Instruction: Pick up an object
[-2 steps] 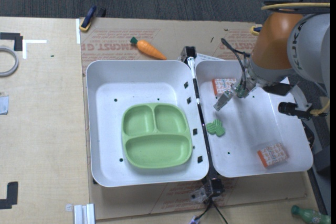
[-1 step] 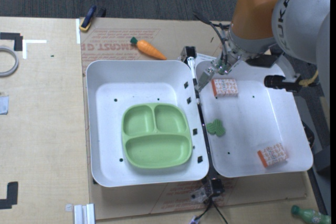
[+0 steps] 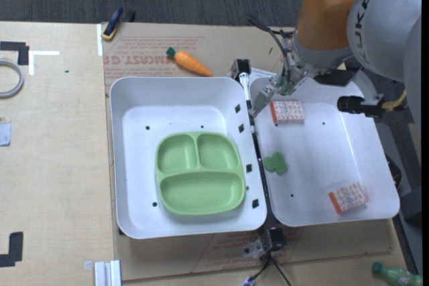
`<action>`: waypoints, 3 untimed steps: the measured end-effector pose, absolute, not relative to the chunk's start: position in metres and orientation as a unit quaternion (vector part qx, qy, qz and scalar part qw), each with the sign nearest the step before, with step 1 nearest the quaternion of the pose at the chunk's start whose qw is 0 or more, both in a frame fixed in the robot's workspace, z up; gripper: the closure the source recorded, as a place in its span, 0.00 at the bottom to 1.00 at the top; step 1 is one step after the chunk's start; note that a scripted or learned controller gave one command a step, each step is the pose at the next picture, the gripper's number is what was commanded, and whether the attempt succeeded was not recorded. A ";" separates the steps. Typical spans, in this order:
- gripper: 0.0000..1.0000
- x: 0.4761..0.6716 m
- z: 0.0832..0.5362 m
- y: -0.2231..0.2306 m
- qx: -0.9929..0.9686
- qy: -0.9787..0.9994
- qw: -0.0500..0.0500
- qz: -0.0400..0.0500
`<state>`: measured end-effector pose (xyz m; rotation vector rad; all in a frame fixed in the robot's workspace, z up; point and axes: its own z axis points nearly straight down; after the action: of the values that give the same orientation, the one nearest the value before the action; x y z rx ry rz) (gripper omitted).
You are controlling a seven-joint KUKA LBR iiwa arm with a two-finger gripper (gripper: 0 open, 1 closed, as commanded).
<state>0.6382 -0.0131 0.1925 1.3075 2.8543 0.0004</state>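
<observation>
My gripper [image 3: 271,92] hangs at the back left corner of the right bin [image 3: 375,144], under the grey arm with its orange band. Just to its right and slightly nearer lies a small white box with red print [image 3: 287,112], close to the gripper tip but apart from it as far as I can see. A small green toy [image 3: 275,163] rests near the right bin's left wall. An orange and white packet [image 3: 348,198] lies at the front right of that bin.
The left bin [image 3: 127,144] holds a green divided plate [image 3: 200,173]. A toy carrot [image 3: 190,62] lies on the cardboard behind the bins. A blue and yellow item [image 3: 112,23] sits at the back left. Black clips line the wall between the bins.
</observation>
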 end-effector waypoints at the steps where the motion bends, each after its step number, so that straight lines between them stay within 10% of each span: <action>1: 0.00 0.638 0.192 -0.013 0.416 0.909 0.001 0.000; 3: 0.00 0.638 0.192 -0.013 0.416 0.909 0.001 0.000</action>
<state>0.6382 -0.0131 0.1925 1.3076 2.8543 0.0003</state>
